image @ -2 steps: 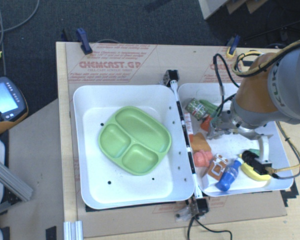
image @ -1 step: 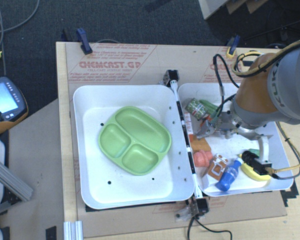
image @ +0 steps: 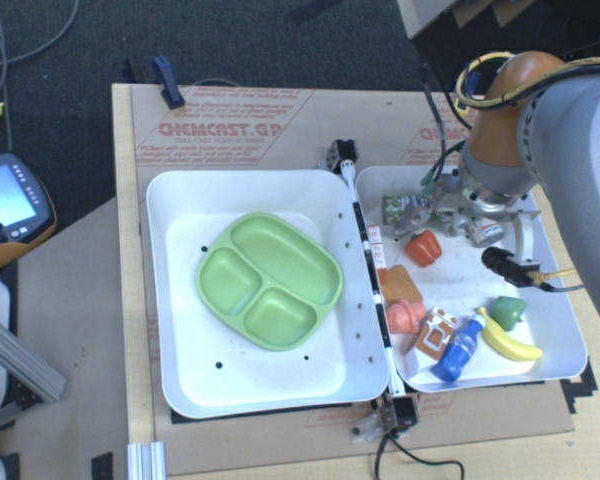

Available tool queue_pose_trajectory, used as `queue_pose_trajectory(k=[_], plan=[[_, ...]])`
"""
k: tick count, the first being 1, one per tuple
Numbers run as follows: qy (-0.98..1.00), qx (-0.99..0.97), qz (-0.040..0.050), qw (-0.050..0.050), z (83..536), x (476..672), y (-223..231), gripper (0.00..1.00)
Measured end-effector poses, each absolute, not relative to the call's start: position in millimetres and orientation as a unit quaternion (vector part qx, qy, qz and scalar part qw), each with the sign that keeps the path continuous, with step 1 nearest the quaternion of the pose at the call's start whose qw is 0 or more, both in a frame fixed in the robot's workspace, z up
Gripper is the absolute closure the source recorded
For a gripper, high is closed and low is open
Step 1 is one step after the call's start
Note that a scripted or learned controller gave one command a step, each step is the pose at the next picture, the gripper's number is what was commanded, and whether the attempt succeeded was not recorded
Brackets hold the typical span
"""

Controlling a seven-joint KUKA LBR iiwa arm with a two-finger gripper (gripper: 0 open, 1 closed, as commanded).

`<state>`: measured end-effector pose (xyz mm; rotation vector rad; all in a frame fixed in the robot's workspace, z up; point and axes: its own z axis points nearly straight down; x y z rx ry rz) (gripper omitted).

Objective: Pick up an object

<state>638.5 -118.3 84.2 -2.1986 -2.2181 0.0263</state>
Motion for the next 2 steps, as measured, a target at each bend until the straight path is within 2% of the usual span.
queue_pose_trajectory(k=[1, 2], plan=[[-0.707, -0.707, 0.0012, 0.003, 84, 600.5, -93, 0.0], [-0.707, -0.707, 0.0, 0.0, 95, 602.9, -94, 1.0]])
